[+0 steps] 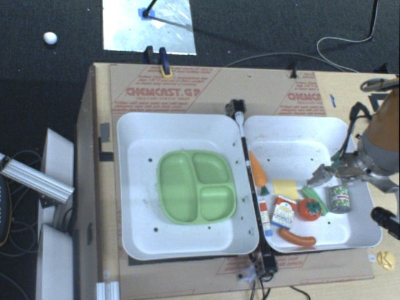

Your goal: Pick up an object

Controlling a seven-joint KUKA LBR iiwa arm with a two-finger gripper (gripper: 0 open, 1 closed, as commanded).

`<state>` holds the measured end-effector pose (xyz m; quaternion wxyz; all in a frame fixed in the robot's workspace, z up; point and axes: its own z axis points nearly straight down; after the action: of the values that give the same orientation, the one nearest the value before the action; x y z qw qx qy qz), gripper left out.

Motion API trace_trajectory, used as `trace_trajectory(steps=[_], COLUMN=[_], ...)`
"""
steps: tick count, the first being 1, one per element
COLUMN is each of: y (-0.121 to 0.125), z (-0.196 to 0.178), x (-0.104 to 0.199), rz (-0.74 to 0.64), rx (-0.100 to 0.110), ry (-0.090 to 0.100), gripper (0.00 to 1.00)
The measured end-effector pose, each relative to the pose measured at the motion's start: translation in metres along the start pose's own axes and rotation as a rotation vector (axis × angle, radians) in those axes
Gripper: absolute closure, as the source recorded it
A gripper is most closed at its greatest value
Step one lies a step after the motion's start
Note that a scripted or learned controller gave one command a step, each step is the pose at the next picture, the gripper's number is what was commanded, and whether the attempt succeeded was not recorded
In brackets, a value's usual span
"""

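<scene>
The right bin [294,136] holds several small items along its front half. An orange carrot [258,170] lies against the left wall. A yellow block [286,188], a red and white box [284,212], a red tomato [310,208] and a small can [339,199] cluster in the middle. A sausage [297,237] lies nearest the front wall. My gripper [319,175] hangs over the right bin, just above the tomato and the can and right of the yellow block. Nothing shows in its grasp.
A green divided plate [197,186] sits in the left bin [137,136]. A narrow blue and white tube [265,215] lies along the divider between the bins. The arm's orange band [382,120] is at the right edge. Cables trail behind the bench.
</scene>
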<state>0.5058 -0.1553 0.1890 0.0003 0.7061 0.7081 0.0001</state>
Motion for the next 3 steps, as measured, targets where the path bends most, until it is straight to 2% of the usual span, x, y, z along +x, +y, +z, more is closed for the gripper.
trace_trajectory(steps=[1,2,3], y=[0.081,0.114,0.164], z=[0.105,0.104,0.104], x=[0.000,0.061,0.067], rz=[-0.001,-0.002,-0.002], rx=[-0.001,-0.002,-0.003], ry=[0.000,0.001,0.000], gripper=[0.00,0.00,0.00])
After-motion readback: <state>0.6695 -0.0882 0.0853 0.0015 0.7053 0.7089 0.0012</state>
